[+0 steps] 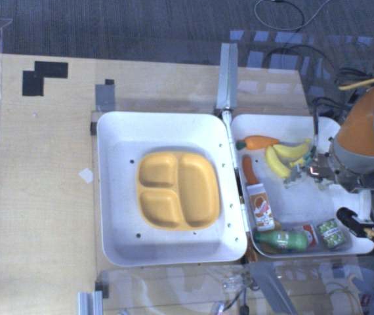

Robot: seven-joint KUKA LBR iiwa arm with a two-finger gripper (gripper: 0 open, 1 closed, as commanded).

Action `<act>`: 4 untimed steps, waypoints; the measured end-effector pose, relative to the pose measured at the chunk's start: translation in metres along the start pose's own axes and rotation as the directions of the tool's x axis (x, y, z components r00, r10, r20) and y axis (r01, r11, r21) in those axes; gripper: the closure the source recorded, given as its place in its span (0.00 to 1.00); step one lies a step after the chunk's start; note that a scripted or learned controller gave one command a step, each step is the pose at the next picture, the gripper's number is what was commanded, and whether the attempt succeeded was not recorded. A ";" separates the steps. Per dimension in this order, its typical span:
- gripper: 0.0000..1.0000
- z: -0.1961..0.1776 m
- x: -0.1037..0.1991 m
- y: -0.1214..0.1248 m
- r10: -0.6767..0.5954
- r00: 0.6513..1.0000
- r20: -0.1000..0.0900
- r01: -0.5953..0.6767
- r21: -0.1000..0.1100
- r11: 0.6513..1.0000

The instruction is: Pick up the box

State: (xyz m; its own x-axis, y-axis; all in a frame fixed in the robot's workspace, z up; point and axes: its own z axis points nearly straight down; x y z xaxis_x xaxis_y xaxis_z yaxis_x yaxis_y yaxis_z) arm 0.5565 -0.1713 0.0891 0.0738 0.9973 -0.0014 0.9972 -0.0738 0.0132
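Note:
The box (260,207) is a small white and red carton lying flat by the left wall of the right bin (305,205). My gripper (302,171) hangs over the middle of that bin, just below the yellow bananas (282,156). It stands to the right of the box and a little farther back, apart from it. Nothing shows in its grasp. The grey arm with its orange band (369,131) comes in from the right.
An orange carrot (260,142) and a red sausage (249,170) lie behind the box. A green bottle (282,240), a red packet (308,233) and a green can (332,233) line the front wall. The left bin (118,176) holds a yellow divided plate (177,189).

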 end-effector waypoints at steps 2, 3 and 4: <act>0.00 0.000 0.060 -0.003 -0.080 0.997 -0.003 0.080 0.004 0.997; 0.00 -0.001 -0.029 -0.027 -0.157 0.988 0.003 0.157 0.002 0.988; 0.00 0.001 0.025 0.021 0.116 0.993 -0.001 -0.116 0.002 0.993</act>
State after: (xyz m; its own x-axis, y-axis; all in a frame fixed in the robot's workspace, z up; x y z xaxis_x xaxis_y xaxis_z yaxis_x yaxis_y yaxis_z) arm 0.5794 -0.1477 0.0885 0.1885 0.9821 0.0012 0.9820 -0.1885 0.0110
